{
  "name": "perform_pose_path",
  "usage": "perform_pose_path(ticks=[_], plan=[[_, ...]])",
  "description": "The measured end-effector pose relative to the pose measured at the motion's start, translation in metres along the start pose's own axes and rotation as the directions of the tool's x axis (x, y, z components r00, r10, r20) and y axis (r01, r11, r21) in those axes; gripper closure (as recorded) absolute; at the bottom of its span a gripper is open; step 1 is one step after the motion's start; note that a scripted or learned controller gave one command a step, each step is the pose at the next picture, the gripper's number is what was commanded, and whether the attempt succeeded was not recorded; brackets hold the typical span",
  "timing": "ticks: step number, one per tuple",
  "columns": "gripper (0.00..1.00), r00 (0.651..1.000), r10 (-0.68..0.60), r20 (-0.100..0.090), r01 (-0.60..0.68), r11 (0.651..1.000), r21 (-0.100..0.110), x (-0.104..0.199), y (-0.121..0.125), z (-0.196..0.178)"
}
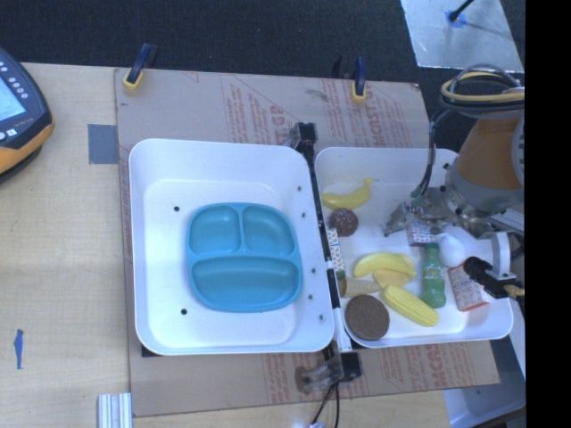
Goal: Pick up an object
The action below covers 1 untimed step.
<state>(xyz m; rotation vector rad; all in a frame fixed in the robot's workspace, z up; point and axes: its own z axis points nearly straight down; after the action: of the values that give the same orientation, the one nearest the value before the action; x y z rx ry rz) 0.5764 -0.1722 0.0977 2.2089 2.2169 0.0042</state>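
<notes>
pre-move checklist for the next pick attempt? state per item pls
1. Pincer over the right bin: ok.
2. Object between its fingers: cannot tell, view too blurred.
3. Targets available, such as banana, corn cob, green bottle: ok.
4. Targets well separated: not ok, items crowd together by the bottle.
5. Blue divided plate sits alone in the left bin: ok.

Red printed words on the brown cardboard [268, 105] at 12 o'clock, too blurry to read.
</notes>
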Motion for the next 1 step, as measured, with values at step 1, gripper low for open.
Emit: perform_pose_path(ticks=[1], plan=[[0.0,1.0,-0.004,0.001,0.004,1.0,-0.003,0.0737,-0.0548,-0.0007]])
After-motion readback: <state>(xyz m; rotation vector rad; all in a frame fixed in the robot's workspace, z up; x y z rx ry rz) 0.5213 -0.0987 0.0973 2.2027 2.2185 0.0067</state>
